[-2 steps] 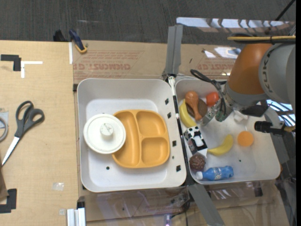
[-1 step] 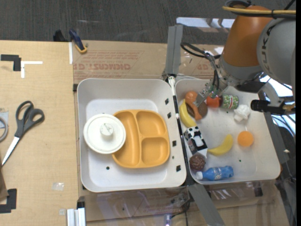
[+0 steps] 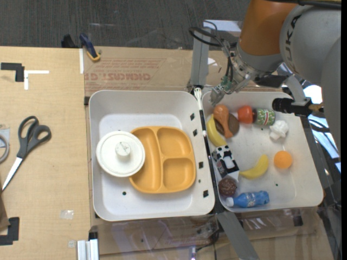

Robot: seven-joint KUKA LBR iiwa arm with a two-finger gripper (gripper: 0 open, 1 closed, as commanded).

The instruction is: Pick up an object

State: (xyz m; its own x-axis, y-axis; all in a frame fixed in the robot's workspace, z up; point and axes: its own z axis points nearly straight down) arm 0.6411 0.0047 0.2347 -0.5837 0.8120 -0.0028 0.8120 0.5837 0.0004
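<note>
Your gripper (image 3: 217, 95) hangs at the right bin's (image 3: 303, 199) eleven o'clock corner, finger state unreadable; descend squarely onto the brown-orange piece (image 3: 225, 119) beneath.

Two bins side by side on the tabletop (image 3: 49, 199). Left bin (image 3: 100, 199) holds a divided tray (image 3: 165, 158), a round lid (image 3: 120, 153) overlapping the tray's left edge. Right bin (image 3: 309, 186) — one banana (image 3: 213, 133) at its left wall, another banana (image 3: 257, 168) mid-bin, ball (image 3: 282, 160) just right of it, bottle (image 3: 250, 199) along the near wall. Scissors (image 3: 24, 142) lie on the tabletop, well left of both bins.
</note>
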